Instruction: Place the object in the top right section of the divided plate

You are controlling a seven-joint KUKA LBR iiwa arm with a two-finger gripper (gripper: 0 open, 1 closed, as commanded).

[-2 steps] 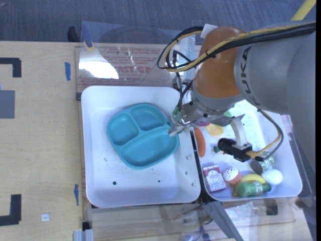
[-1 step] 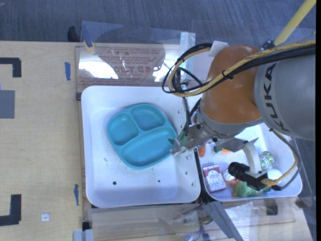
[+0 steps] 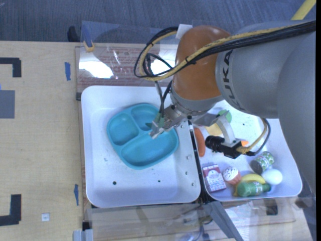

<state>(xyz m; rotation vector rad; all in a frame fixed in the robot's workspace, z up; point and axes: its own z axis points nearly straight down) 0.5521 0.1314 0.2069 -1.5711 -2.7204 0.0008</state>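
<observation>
While the arm reaches in from the right of the frame, I see the gripper low over the right side of the blue divided plate in the left bin. Its fingers pinch a small green object above the plate's upper right section, though I cannot tell whether it touches the plate.

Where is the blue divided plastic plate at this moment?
The blue divided plastic plate lies in the left white bin, near its upper middle, with the gripper over the plate's right side.

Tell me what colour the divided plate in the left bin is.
The divided plate is light blue, turquoise-like, seen clearly in the camera view.
</observation>
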